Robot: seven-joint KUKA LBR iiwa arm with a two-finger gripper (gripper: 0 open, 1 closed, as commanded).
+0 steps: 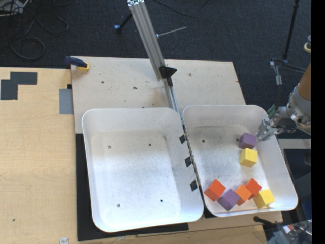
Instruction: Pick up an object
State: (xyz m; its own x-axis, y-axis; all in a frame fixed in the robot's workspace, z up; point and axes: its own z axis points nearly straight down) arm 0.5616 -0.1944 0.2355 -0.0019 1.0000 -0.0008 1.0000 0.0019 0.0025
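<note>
The right bin (218, 115) holds several small blocks. A purple block (248, 140) lies near its right wall, with a yellow block (248, 157) just in front of it. At the bin's front corner sit an orange block (216, 189), a second purple block (228, 199), two more orange blocks (249, 189) and a yellow block (263, 198). My gripper (265, 130) reaches in from the right and hangs at the bin's right rim, just right of the upper purple block. Nothing shows between its fingers.
The left bin (101, 136) stands beside the right one, with small black clips (189, 161) along the shared wall. A slanted aluminium post (150, 39) rises behind the bins. A blue and yellow clamp (77, 63) sits at the board's back left corner.
</note>
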